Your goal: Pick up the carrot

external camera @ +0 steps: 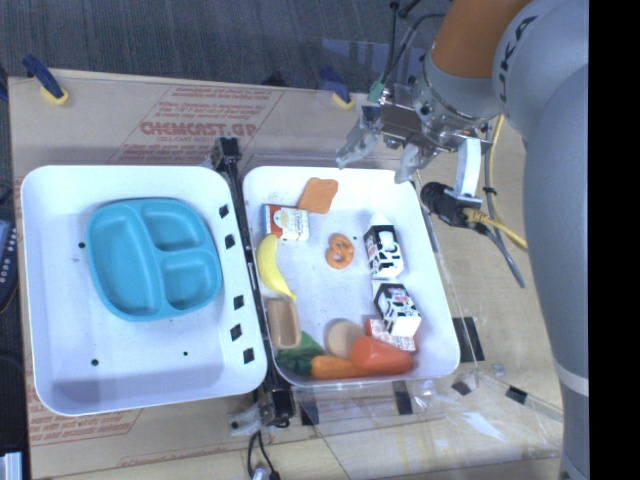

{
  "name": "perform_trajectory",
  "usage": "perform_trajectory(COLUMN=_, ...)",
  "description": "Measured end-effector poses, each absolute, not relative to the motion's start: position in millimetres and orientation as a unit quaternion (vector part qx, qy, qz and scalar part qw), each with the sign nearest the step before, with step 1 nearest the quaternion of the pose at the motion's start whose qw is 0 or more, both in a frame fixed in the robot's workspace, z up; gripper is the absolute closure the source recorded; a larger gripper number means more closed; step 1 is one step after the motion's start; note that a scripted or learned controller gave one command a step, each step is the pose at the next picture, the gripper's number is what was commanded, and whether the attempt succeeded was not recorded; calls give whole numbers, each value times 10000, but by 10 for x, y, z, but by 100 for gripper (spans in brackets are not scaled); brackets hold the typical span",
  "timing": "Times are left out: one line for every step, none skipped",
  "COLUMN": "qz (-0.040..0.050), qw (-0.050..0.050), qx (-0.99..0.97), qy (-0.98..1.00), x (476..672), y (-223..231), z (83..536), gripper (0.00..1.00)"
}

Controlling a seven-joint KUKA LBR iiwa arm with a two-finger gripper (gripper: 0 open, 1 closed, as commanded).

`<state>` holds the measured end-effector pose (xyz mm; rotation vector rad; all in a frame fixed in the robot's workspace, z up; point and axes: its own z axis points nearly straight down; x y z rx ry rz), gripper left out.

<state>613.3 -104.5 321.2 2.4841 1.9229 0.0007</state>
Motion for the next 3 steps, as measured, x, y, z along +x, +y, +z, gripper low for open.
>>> perform_trajectory(qz=-4, qw=-9, qx=7106, qy=7036, x=5603, y=-948, z=3153, gripper=0)
perform_trajectory(qz=-8, qw=-18, qx=6577, qy=7533, x=4837, y=-788, z=2869, gripper=0)
perform_trajectory(qz=-9, qw=-28, qx=3799, qy=9250, x=4761, y=-348, z=1901, gripper=0)
